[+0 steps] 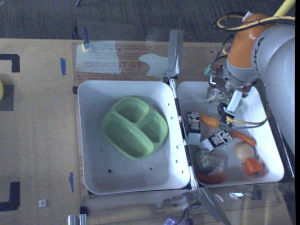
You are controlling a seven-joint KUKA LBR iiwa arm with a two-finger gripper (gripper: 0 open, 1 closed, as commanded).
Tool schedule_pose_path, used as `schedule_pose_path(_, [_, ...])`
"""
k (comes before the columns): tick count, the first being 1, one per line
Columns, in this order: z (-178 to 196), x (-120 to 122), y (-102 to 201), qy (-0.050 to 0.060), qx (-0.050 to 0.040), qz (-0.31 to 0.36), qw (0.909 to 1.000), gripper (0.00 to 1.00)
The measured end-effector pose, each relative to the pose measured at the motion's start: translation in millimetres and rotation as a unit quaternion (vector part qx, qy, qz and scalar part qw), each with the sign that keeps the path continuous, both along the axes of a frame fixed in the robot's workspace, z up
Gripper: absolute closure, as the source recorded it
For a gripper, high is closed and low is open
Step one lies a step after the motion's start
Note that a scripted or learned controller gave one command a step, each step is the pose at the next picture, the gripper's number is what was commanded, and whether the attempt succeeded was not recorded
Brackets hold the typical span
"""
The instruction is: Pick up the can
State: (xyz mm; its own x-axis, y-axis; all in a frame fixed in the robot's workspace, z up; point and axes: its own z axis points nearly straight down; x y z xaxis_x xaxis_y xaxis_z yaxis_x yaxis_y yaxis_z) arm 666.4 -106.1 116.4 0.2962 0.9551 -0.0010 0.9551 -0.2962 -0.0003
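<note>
Grey arm [276, 55] with orange band, reaching over the right bin's far end. Left bin [89, 125] touching the right bin [265, 121] along the shared rim; green divided plate [133, 127] inside it. Gripper [224, 99] hanging above the right bin's far half, nothing visibly held; spread or pressed together, cannot tell. Can [205, 161] lying on its side in the right bin's near corner, by the shared rim. Crowded: red pepper-like item [212, 177] touching it on the near side, cow-print carton [219, 138] just beside it on the far side, pale round item [243, 150] near, toward the bin's middle.

Probably still approach, not yet grasp. Bring the gripper toward the bin's near corner, centre over the can, align to pinch across its narrow width, and descend straight. Avoid clipping the carton or the rim; likely to roll if nudged.
</note>
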Motion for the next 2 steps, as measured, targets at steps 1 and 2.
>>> schedule_pose_path(1, [-31,0,-6,0.001,0.0003,-0.147,0.9892,1.0])
schedule_pose_path(2, [69,0,21,0.0,0.0002,-0.082,0.9967,1.0])
